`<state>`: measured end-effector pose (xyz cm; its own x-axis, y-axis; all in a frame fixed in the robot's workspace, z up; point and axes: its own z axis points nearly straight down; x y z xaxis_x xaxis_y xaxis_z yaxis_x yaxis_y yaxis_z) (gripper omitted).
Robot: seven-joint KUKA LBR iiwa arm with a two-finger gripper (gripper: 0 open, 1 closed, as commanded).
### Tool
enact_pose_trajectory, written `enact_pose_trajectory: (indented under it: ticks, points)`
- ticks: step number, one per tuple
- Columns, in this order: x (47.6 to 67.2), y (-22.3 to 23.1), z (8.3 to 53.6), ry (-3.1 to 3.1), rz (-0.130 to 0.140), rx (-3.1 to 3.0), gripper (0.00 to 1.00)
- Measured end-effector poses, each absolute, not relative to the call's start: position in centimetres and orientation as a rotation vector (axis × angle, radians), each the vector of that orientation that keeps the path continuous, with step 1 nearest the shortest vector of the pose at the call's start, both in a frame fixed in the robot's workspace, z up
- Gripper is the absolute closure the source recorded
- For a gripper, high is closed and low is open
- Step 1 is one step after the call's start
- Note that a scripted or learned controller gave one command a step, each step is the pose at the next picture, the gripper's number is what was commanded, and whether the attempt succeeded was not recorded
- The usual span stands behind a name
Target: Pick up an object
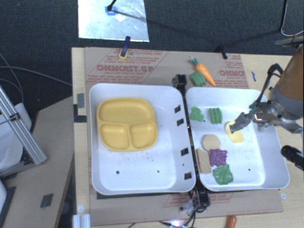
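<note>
Yellow toy piece (235,136) near the right bin's (273,175) right edge; you see gripper (236,124) touching it, grip possibly unclear.

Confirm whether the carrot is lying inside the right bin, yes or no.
No. The carrot lies on the brown board beyond the right bin, past its far rim and next to a green piece.

1. there is one camera, fixed above the bench (156,61), and it looks down at a slant.
2. it stands far enough to take in both white bins: the left bin (137,175) near the middle of the view, the right bin (266,170) toward the right side.
3. the dark floor (38,18) fills the top of the view, so the camera faces the far edge of the bench.
4. the arm (289,87) enters at the right edge.
</note>
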<state>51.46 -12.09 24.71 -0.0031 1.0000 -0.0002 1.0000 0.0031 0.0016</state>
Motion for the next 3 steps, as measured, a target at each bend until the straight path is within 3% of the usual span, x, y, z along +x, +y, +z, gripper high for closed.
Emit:
enact_pose_trajectory:
  ticks: [1,2,3]
  points:
    - [51.4,-13.3,11.2,2.228,-0.009,2.228,0.0]
    - [50.6,-9.5,8.2,2.23,0.0,2.218,0.0]
    - [50.7,-9.7,9.5,2.224,0.003,2.218,1.0]
